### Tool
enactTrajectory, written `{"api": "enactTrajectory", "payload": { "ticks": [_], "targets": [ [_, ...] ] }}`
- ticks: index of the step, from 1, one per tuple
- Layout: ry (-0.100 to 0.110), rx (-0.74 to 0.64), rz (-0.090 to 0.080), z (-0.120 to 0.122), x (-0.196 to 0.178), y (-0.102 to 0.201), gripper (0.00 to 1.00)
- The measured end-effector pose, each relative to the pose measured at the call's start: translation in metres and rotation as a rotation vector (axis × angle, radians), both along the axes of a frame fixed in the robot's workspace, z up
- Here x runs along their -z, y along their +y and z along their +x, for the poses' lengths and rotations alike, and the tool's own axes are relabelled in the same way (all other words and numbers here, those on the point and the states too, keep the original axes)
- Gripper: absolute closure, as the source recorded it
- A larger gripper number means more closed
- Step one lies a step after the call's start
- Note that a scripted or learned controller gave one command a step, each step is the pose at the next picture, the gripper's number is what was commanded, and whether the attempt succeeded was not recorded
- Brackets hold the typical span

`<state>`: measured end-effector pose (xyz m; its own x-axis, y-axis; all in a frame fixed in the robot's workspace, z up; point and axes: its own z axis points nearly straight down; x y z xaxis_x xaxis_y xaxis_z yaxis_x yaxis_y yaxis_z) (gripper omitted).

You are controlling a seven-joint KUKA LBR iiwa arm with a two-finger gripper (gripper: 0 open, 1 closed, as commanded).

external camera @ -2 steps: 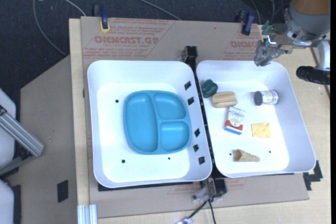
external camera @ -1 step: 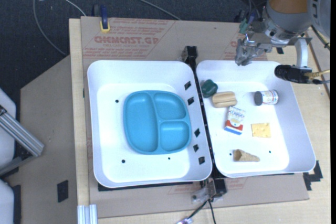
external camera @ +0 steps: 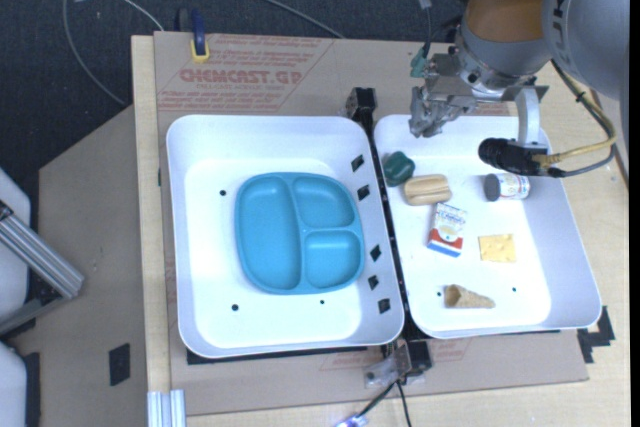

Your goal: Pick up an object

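Hovering over the far edge of the right bin (external camera: 560, 305), at about twelve o'clock of that bin, the gripper (external camera: 432, 120) hangs from the grey arm (external camera: 540, 5) with nothing between its fingers; they look a little parted, pointing down at bare white floor. No object has been lifted yet, so this reads as the approach step of the pick. The candidates all lie in the right bin: a dark green lump (external camera: 399, 166) at roughly seven o'clock from the gripper and nearest to it, touching or just beside a tan bread-like roll (external camera: 427, 189); a small red and white packet (external camera: 447, 230) further toward six o'clock; a yellow square (external camera: 497, 247) and a tan cone-shaped piece (external camera: 468, 297) toward five o'clock; and a small bottle (external camera: 507, 186) at about four o'clock. The left bin (external camera: 190, 245) carries a blue divided tray (external camera: 300, 232). The next move, as I judge it, calls for shifting the gripper toward the near side until it is centred over one item, probably the green lump or the roll, then descending with the jaws wide enough to straddle it. Those two sit so close that closing on one may nudge the other.
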<state>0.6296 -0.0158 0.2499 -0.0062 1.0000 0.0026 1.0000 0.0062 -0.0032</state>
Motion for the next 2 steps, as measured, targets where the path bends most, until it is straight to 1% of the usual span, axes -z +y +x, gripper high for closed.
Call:
{"api": "enactTrajectory", "payload": {
  "ticks": [1,2],
  "targets": [
    [-0.001,0.0,0.0,0.004,0.008,0.055,1.0],
    [0.0,0.0,0.0,-0.007,0.006,0.103,1.0]
  ]
}}
